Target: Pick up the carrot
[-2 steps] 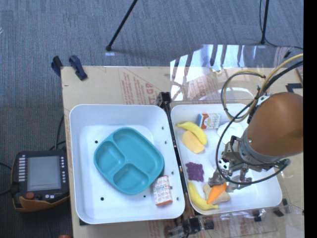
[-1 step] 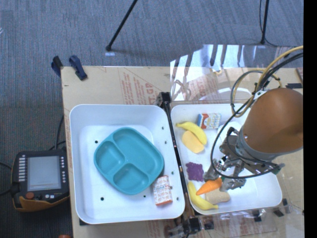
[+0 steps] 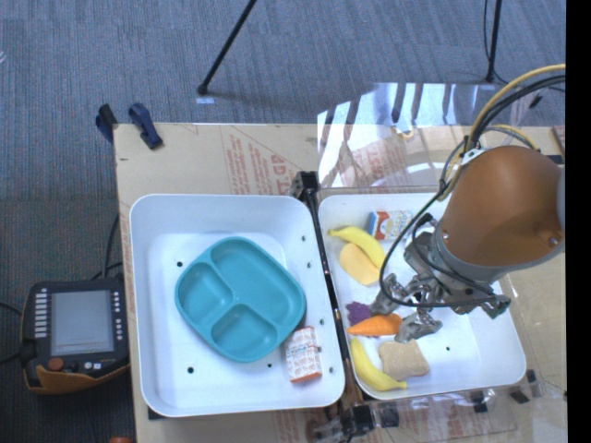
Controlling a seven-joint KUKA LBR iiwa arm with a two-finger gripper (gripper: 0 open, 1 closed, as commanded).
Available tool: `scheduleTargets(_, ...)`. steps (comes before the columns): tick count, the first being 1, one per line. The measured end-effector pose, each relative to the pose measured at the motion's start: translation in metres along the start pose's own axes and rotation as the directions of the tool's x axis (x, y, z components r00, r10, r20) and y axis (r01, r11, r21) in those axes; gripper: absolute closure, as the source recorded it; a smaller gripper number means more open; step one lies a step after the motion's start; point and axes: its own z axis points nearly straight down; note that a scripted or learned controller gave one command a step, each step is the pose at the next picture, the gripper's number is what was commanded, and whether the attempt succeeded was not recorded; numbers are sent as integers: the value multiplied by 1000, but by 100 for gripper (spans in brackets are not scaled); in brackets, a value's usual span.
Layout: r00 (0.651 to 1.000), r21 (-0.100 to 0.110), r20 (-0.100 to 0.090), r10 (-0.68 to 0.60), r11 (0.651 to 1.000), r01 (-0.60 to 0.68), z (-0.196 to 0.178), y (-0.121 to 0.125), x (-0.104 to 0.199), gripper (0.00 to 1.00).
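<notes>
Two bins sit side by side. You've got the carrot [image 3: 375, 325] in the right bin [image 3: 503, 358], lower centre-right of the frame, lying flat beside a purple piece [image 3: 357, 312]. The gripper [image 3: 413, 308] hangs just right of the carrot, at its thick end; I can't tell its state or whether it touches. Below the carrot you see a banana [image 3: 369, 365] and a bread slice [image 3: 404, 359]. The left bin [image 3: 157, 247] holds a teal tray [image 3: 240, 298] and a small carton [image 3: 303, 354].
</notes>
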Motion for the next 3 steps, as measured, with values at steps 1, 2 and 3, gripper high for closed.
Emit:
scheduleTargets(1,1000,0,0,-1,1000,1,0,0,0,0)
scheduleTargets(2,964,3,3,265,964,-265,96,-22,11,0)
scheduleTargets(3,822,7,7,570,822,-570,96,-18,19,0)
